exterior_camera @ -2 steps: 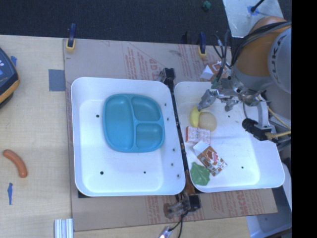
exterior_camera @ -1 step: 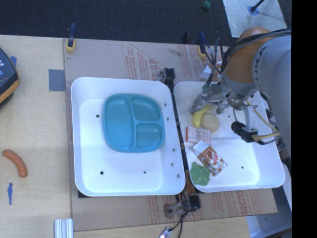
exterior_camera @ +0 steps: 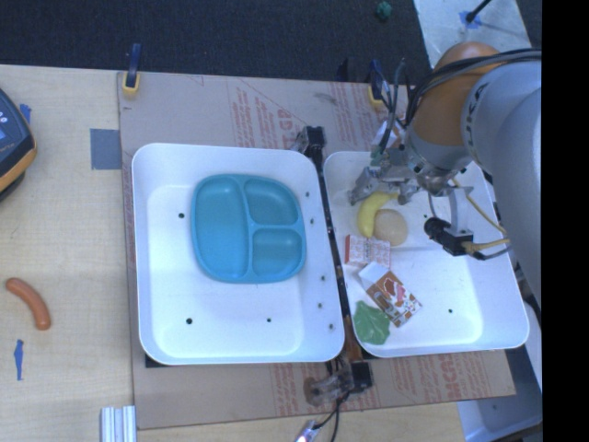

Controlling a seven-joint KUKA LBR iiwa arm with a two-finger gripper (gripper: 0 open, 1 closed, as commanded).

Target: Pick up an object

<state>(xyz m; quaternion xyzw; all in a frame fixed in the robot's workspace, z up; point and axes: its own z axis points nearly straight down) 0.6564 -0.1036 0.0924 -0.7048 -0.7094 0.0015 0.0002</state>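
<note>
Dark carpet fills the top of the camera view, and below it a pale wooden table point(exterior_camera: 64, 247) carries a sheet of brown cardboard point(exterior_camera: 267, 109) with two shallow white bins side by side. At nine o'clock from the middle of the view, the left bin point(exterior_camera: 156, 330) holds a blue divided plate point(exterior_camera: 248, 227). At three o'clock, the right bin point(exterior_camera: 479, 320) holds a small cluster of things near its left wall: a yellow banana point(exterior_camera: 369, 214), a pale round object like a potato point(exterior_camera: 391, 227) touching the banana, a red and white packet point(exterior_camera: 365, 250) just below them, a printed snack wrapper point(exterior_camera: 394, 298), and a green piece point(exterior_camera: 372, 323) at the bin's lower left. An orange sausage point(exterior_camera: 28, 302) lies on the bare table far off at nine o'clock.

The grey arm point(exterior_camera: 506, 118) with its orange band reaches in from three o'clock, and its gripper point(exterior_camera: 385, 184) hangs low at the upper left of the right bin, directly at twelve o'clock of the banana and seemingly close to touching it. Cables and metal parts crowd the tip, so it is impossible to tell how wide the fingers stand or whether anything is between them.

As for progress, nothing looks lifted: every object appears to rest on the bin floor. The approach seems done; closing on a thing, likely the banana, and raising it are left.
</note>
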